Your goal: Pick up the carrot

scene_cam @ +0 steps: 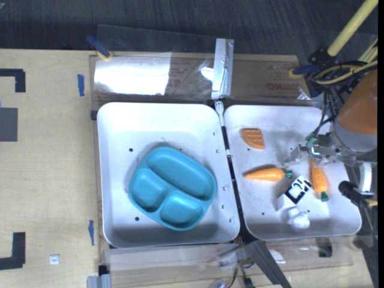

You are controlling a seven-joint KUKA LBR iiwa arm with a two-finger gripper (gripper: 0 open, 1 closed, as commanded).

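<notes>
You have two white bins side by side on the bench, and the carrots are both in the right bin [348, 221]. One carrot [264, 174] lies on its side near the middle of that bin, with its pointed end toward the divider and its green stub toward the arm. A second carrot [319, 180] lies further right, running lengthwise from the far side toward the near side, with its green stub at the near end. The gripper [314, 150] sits just beyond the far end of this second carrot; whether it touches the carrot is not clear, and you cannot tell from this angle whether it is open or closed. Nothing can be seen held in it. The arm [359, 116] enters over the bin's right edge, its orange band showing. Between the two carrots, slightly nearer you, lies a black-and-white block [297, 191], and a small white lump [298, 221] sits close to the near wall. An orange waffle-like piece [253, 138] rests toward the far side, near the divider. The left bin [114, 125] holds a blue divided tray [173, 187] set at an angle.
</notes>
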